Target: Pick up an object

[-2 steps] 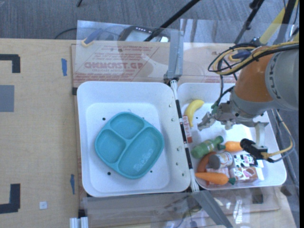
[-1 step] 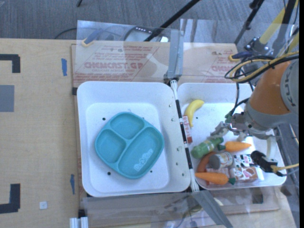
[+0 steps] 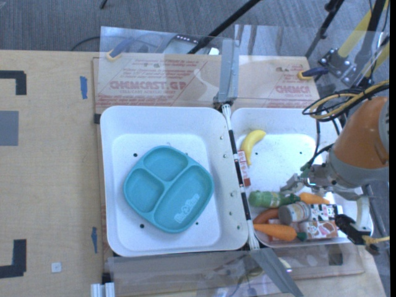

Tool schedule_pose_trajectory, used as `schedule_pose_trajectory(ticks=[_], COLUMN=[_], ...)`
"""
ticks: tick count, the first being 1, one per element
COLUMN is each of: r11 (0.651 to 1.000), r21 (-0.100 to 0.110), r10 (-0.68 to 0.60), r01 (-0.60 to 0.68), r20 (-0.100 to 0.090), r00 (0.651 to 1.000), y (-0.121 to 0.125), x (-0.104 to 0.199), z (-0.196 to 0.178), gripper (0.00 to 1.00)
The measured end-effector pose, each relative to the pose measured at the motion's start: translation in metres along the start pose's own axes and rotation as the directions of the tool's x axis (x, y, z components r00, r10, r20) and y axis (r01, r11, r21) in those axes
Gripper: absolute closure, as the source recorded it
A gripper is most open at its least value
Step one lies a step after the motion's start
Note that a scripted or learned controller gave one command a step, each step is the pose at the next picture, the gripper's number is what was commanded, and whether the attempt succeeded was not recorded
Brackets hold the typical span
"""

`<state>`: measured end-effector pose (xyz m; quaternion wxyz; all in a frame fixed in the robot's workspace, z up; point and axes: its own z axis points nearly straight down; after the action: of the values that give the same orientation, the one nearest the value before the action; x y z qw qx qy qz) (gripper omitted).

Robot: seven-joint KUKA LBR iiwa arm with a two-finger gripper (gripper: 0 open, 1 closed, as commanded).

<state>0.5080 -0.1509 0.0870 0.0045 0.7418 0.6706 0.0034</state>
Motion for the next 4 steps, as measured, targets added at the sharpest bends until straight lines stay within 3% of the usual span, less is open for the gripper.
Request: schedule_pose_trajectory(ticks=[1, 2, 3, 4], r11=[1.000, 0.990, 0.990, 0.963], r21=[-0.010, 0.011, 0.012, 0.015], r10=[0.002, 0.137, 0.137, 0.269], r01=[-0.002, -0.137, -0.137, -0.269], r20=[0.001, 0.001, 0.001, 0.003], r00=[1.000, 0.991, 0.991, 0.963], y=[0.003, 0.029, 0.029, 0.060], x=[0.000, 0.042, 0.042, 0.022], z=[-0.012, -0.134, -0.133, -0.019], gripper=[1.00, 1.00, 0.00, 0.00])
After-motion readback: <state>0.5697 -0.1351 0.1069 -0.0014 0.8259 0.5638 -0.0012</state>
